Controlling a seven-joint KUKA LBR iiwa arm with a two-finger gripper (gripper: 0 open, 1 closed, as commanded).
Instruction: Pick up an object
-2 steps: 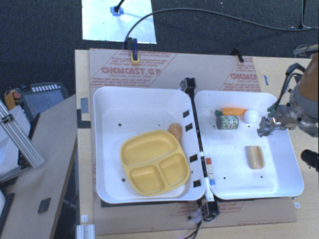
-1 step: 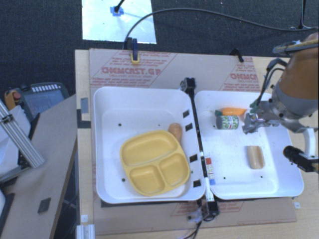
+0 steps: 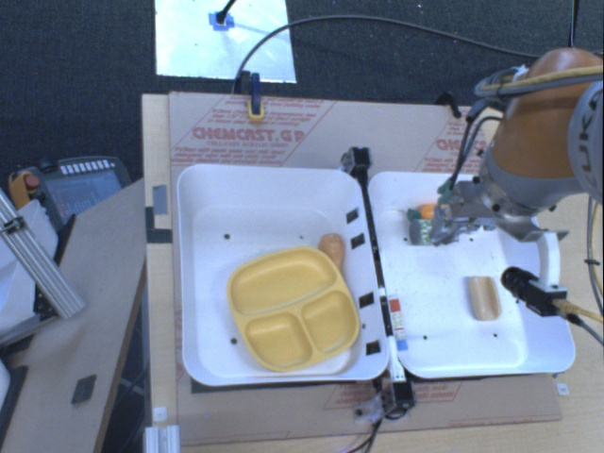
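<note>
Where bins meet: yellow tray (image 3: 293, 317) beside divider (image 3: 376, 272).

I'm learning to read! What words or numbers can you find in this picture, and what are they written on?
"CHEMCAST GP" in red letters, on the brown paper-covered sheet lying under the two white bins.
More red print of the same kind sits on that sheet near the arm, but it is partly hidden and can't be read.
The small red and white label on the divider between the bins is too small to read.
The handheld screen at the left is too blurred to read.
</note>
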